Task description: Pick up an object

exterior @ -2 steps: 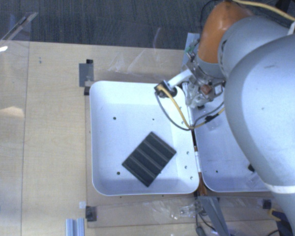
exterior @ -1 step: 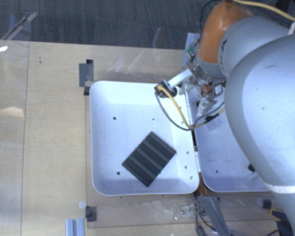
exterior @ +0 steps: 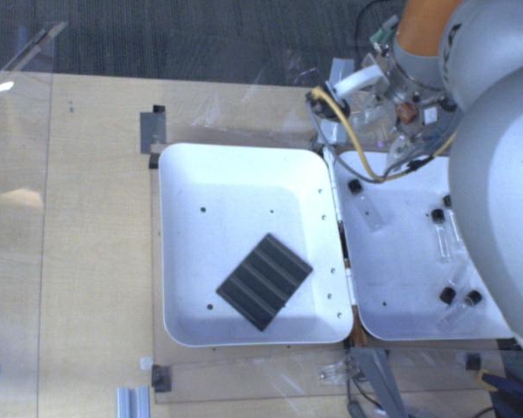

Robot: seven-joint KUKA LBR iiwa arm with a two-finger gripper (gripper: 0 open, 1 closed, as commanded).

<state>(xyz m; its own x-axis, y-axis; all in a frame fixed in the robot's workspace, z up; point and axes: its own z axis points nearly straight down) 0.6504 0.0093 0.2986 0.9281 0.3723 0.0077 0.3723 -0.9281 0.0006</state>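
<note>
While the arm hangs over the right bin's (exterior: 392, 320) far edge, no grasp has begun.
Pincer (exterior: 392, 116) state: cannot be determined amid cables and clutter. Dark ribbed block (exterior: 264, 282) lies flat, askew, in the left bin (exterior: 183, 233), well apart from the pincer. Next move, in my judgement: traverse left, descend squarely over the block.

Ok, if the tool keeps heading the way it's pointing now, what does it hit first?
Probably the near-left corner of the right bin, beside the yellow cable. The tool seems aimed down at that spot, though depth is hard to judge from this slanted view.
</note>
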